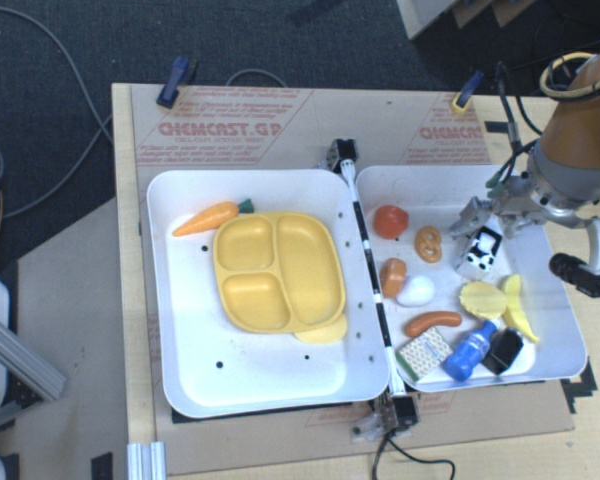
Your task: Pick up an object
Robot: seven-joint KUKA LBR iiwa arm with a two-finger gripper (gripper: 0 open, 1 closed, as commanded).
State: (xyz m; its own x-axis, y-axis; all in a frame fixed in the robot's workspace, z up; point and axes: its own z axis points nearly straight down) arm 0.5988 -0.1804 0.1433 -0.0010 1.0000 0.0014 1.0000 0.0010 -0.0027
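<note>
Camera view: we see the arm point(572, 138) entering from the right, with its tool point(480, 230) lowered over the upper part of the right bin point(570, 353). A small black-and-white toy point(483, 251) sits at the tool's tip; we cannot tell whether it lies between the fingers, nor whether the tool is released or clenched (the wrist hides the fingers from above).

In the right bin we note a red tomato point(390, 220), a pretzel point(429, 244), an orange piece point(392, 273) touching a white egg point(415, 290), a sausage point(432, 322), a yellow banana point(518, 308) beside a yellow chip-like piece point(482, 298), a blue bottle point(470, 353), a black object point(503, 351) and a patterned cracker point(424, 352).

The left bin point(180, 368) holds a yellow divided plate point(278, 270) near its centre, with a carrot point(208, 218) just beside the plate's upper left corner.

Both bins rest on the surface point(280, 118), which carries a printed cardboard sheet
</note>
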